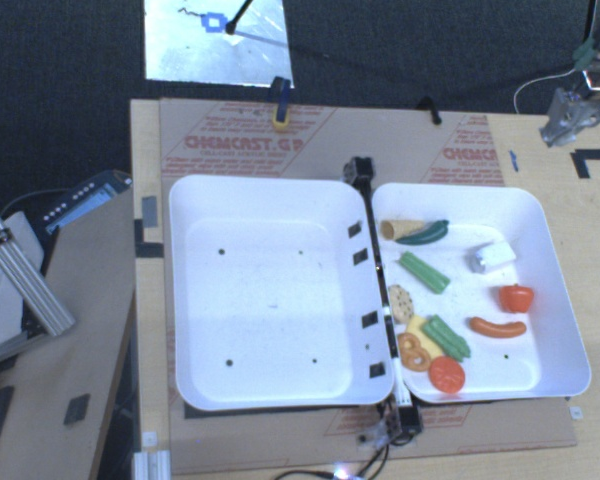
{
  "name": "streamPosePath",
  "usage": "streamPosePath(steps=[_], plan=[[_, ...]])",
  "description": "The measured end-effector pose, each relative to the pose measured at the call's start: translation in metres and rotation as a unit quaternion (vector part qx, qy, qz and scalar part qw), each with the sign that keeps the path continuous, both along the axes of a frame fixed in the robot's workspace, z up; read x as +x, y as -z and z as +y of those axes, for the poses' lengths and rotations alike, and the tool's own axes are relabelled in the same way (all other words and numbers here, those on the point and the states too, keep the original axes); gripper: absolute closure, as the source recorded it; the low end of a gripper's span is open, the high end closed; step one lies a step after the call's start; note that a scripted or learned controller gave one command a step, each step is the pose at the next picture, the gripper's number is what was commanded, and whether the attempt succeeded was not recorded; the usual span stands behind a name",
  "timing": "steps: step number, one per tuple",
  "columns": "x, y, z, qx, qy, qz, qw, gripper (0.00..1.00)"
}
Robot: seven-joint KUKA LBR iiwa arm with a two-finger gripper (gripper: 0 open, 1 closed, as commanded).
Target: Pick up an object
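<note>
Your gripper (578,108) is sitting up at 2 o'clock, outside the right bin (550,258); can't tell how it's set. Red tomato (446,374) is lying at the bin's 6 o'clock, orange sausage (497,327) just beyond.

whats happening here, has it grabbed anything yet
Nothing has been picked up yet. The toy food lies in the right bin: a red tomato, an orange sausage, a red pepper, green pieces, a pretzel and a small white block. The pincer sits at the far right, above the bench and outside both bins. The left bin holds none of these.
</note>
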State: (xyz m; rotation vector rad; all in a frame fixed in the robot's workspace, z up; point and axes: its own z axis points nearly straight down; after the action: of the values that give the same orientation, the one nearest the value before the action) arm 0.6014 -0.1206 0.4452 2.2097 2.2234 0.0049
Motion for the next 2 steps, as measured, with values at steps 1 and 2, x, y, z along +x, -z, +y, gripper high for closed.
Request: streamPosePath(steps=[1, 2], plan=[[0.057, -0.043, -0.007, -0.0005, 0.0, -0.001, 1.0, 1.0], [0.067, -0.035, -0.057, -0.0004, 0.004, 0.002, 1.0, 1.0]])
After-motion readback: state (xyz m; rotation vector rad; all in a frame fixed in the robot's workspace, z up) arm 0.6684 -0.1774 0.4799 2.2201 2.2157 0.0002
